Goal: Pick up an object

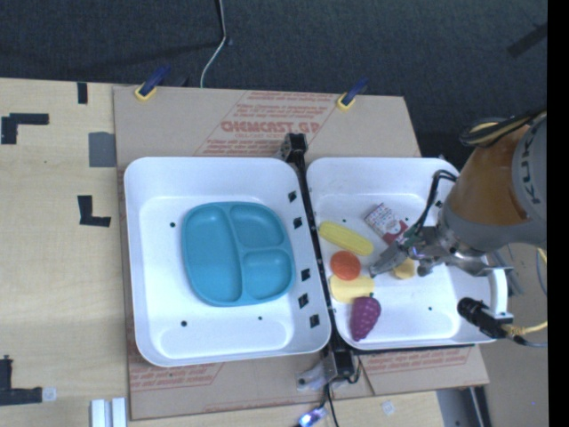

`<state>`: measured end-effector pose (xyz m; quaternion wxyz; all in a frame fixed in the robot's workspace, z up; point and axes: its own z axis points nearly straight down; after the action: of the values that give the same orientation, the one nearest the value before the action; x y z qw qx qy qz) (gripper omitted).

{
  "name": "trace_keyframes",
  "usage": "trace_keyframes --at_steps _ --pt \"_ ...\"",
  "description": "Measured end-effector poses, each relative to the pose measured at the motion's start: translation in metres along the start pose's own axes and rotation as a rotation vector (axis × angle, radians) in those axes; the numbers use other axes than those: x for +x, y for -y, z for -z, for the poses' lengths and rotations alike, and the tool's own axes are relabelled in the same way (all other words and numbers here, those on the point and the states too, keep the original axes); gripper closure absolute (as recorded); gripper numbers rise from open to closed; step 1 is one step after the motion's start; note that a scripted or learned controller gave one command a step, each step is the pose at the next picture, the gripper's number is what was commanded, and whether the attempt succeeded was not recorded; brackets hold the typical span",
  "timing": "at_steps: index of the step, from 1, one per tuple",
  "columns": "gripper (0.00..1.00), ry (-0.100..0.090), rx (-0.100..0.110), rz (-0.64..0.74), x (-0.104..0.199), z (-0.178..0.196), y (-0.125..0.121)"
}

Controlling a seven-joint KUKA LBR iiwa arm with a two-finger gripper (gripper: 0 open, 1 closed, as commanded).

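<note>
A: Inventory?
B: Two white bins (142, 265); one blue divided plate (238, 252) in the left bin. Right bin: yellow corn (345, 237), yellow block (351, 286), purple grapes (364, 317), orange ball (346, 264), small packet (382, 218).
A: Arm?
B: Reaches in from the right; gripper (391, 261) low beside the orange ball, finger state indeterminable.

Two bins (147, 238), one plate (237, 252), six toys (346, 237)

Beneath my two bins lies a cardboard sheet (267, 123), and on it I can read red print: "CHEMCAST GP" along the far edge, repeated fainter in slanted rows. The small red-and-white packet (382, 218) in my right bin carries print too small to read
</note>
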<state>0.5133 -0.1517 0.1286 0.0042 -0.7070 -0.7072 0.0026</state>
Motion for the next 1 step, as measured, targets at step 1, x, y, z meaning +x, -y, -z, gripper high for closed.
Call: trace_keyframes --at_steps 1 --pt "0.0 0.002 -0.008 -0.001 0.0002 -0.0453 -0.0006"
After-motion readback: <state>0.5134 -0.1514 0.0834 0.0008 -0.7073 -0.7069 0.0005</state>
